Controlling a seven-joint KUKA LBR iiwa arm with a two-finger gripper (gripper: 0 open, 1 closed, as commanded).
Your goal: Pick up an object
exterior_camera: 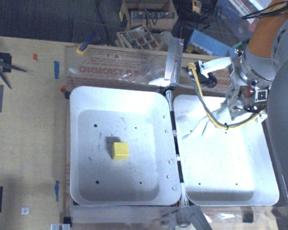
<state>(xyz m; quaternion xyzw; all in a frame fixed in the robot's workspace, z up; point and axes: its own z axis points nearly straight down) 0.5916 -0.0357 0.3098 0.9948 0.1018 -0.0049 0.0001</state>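
Observation:
A small yellow cube (121, 151) lies on the floor of the left bin (86, 103), a little left of the bin's middle. The gripper (234, 109) hangs over the back part of the right bin (256, 193), below the grey wrist and orange band at the upper right. It is far to the right of the cube and apart from it. A yellow cable (208, 111) loops down from the wrist over the right bin's back left area.
A raised divider (176, 148) separates the two bins. A metal post (173, 65) and a plastic sheet (117, 68) stand behind the bins. Wooden bench surface extends to the left, with blue tape marks (56, 69).

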